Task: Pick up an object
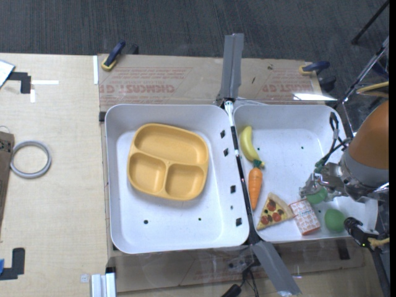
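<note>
Since the gripper (317, 189), whose state cannot be told, is crowded at five o'clock by a red-and-white carton (305, 217), the pale green object (316, 196) under it may be missed.

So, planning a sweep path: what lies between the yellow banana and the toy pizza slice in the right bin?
The orange carrot, between banana and pizza slice, seen in the camera view.

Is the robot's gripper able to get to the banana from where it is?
Probably yes. The banana lies in the open by the right bin's left wall, with only the carrot touching its lower end. The gripper hovers in the same bin, and bare floor lies between them.
</note>
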Controlling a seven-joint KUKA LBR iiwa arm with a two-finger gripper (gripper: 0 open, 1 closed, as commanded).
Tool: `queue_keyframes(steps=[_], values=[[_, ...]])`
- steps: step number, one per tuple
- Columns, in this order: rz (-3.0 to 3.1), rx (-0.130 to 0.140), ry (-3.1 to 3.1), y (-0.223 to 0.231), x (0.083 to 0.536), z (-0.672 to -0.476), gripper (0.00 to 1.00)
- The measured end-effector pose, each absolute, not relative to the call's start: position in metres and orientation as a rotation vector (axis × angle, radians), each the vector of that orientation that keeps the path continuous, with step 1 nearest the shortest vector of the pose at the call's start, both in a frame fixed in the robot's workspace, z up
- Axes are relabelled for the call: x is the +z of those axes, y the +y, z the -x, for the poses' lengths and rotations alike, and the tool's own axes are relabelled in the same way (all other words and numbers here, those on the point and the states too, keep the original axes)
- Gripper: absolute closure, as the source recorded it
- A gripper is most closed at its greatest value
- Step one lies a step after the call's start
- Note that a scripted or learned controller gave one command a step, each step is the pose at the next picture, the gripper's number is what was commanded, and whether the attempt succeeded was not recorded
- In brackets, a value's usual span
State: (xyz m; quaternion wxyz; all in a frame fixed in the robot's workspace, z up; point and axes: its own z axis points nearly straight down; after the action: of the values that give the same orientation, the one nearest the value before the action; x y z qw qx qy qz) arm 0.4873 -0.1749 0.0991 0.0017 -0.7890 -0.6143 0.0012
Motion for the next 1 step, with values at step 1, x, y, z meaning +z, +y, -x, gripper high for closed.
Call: queue_keyframes(steps=[1], values=[[2.604,0.005,-1.756,-0.1094,0.2154,-0.5458,1.0]])
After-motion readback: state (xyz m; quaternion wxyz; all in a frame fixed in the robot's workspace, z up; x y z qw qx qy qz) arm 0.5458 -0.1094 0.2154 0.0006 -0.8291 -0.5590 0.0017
